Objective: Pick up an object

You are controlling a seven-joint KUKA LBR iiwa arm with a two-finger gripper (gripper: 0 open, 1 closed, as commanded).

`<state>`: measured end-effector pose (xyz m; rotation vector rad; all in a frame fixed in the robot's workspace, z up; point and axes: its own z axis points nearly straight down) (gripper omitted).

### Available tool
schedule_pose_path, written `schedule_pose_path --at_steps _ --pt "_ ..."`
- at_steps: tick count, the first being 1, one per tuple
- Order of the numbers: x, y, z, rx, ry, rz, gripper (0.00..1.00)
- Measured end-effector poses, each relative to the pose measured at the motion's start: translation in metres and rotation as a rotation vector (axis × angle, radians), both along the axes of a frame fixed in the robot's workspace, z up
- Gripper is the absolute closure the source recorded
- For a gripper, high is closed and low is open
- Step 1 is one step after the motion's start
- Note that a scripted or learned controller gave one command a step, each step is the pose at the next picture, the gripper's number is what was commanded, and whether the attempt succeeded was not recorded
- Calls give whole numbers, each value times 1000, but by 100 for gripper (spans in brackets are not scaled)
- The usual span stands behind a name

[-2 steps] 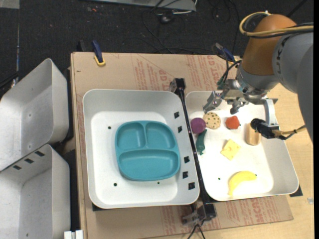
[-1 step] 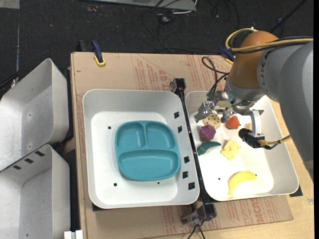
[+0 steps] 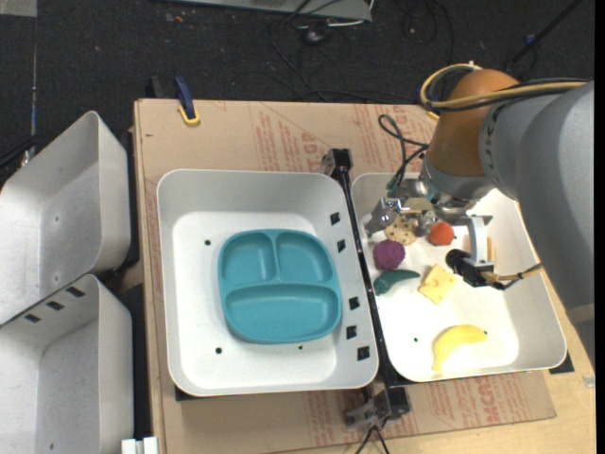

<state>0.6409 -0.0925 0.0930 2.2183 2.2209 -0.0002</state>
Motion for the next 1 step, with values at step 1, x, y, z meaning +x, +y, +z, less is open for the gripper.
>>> schedule_pose_path --at_steps 1 --pt "3 -2 15 -3 -11 -2 100"
